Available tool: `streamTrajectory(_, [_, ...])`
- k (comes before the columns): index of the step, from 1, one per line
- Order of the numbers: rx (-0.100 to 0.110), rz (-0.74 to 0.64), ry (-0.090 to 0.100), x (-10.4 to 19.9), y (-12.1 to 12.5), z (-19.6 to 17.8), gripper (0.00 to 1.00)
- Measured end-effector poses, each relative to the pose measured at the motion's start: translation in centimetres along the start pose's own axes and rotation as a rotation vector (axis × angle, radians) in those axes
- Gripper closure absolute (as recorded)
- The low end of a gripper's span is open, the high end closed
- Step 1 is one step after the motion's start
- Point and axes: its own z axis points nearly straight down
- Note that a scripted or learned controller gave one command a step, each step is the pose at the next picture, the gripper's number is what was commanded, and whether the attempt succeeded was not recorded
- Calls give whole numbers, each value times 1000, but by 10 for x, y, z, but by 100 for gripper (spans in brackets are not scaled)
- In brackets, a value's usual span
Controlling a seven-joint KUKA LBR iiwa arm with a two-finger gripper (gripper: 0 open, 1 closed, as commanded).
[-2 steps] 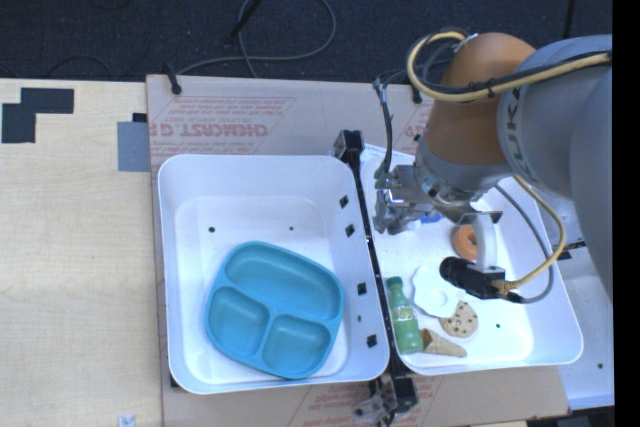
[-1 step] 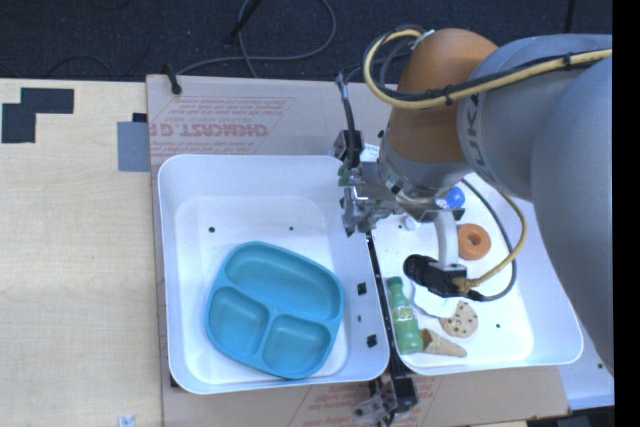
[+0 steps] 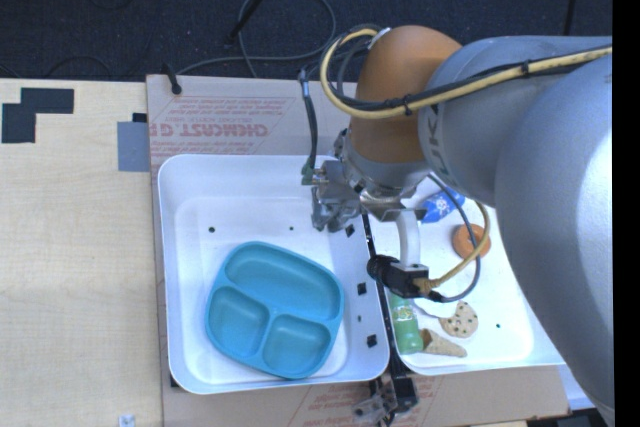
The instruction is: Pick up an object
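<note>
We see the grey arm (image 3: 530,165) reaching in from the right, its orange band (image 3: 400,100) hanging over the far rims of the two white bins. Below the band, the pincer (image 3: 328,207) sits over the far right part of the left bin (image 3: 185,215), near the wall between the bins; whether it is open or closed we cannot tell, as its dark metal parts blur together. In the left bin lies a blue divided plate (image 3: 272,308), tilted toward the near corner, well apart from the pincer. The arm's bulk covers much of the right bin (image 3: 500,340). There we make out a green bottle (image 3: 405,327) against the dividing wall, a spotted cookie (image 3: 460,320), a cone-shaped piece (image 3: 442,345) just beside it, an orange ball (image 3: 468,239) and something blue (image 3: 438,208) partly hidden behind cables. A yellow cable (image 3: 345,80) loops around the band. The wooden bench (image 3: 70,255) stretches away to the left.
</note>
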Motion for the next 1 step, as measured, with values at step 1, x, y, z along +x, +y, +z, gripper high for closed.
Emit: streamTrajectory(1, [1,2,-2,-1,0,0,0])
